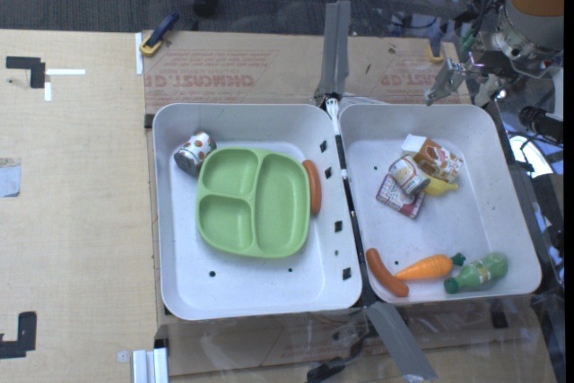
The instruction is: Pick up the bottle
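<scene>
While the gripper point(466, 72) is hovering beyond the right bin's point(502, 148) far edge, the green bottle point(477, 273) is lying in that bin's near right corner.

Whether the gripper is clenched cannot be told. Beside the bottle are lying a carrot point(424, 266) and sausage point(386, 273); the left bin point(170, 220) is holding a green divided plate point(255, 203), another sausage point(313, 186) and a small can point(193, 152).

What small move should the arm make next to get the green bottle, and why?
Probably swing the gripper toward the view's bottom, over the green bottle. The gripper sits beyond the right bin's far rim, while the bottle lies on its side by the near wall, beside the carrot.
</scene>
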Motion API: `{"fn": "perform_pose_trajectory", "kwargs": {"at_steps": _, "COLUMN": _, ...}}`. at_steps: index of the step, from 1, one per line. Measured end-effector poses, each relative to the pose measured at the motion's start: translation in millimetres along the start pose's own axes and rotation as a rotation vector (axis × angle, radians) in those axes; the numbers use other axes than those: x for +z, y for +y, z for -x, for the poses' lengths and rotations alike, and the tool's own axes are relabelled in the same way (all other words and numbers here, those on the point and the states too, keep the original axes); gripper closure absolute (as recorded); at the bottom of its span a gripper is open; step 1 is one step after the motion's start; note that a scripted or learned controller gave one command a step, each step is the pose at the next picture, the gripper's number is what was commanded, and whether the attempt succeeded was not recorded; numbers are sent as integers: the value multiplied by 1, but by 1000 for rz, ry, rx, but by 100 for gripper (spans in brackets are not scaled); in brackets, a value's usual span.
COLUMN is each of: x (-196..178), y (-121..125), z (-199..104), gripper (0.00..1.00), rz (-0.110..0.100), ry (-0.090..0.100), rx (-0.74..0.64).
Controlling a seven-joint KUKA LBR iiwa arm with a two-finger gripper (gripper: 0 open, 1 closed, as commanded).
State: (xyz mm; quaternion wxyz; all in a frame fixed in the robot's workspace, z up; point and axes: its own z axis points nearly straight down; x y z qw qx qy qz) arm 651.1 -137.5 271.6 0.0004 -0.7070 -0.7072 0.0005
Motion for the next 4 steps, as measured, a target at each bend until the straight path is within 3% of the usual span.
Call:
{"fn": "perform_pose_trajectory", "kwargs": {"at_steps": 1, "x": 33, "y": -75, "z": 30, "gripper": 0, "rz": -1, "ry": -1, "rx": -23}}
{"fn": "perform_pose_trajectory", "kwargs": {"at_steps": 2, "x": -18, "y": -90, "z": 35, "gripper": 0, "rz": 2, "ry": -2, "rx": -237}}
{"fn": "perform_pose_trajectory", "kwargs": {"at_steps": 3, "x": 65, "y": -174, "z": 85, "gripper": 0, "rz": -1, "ry": 0, "rx": -253}}
{"fn": "perform_pose_trajectory", "kwargs": {"at_steps": 4, "x": 120, "y": -174, "z": 84, "gripper": 0, "rz": -1, "ry": 1, "rx": 15}}
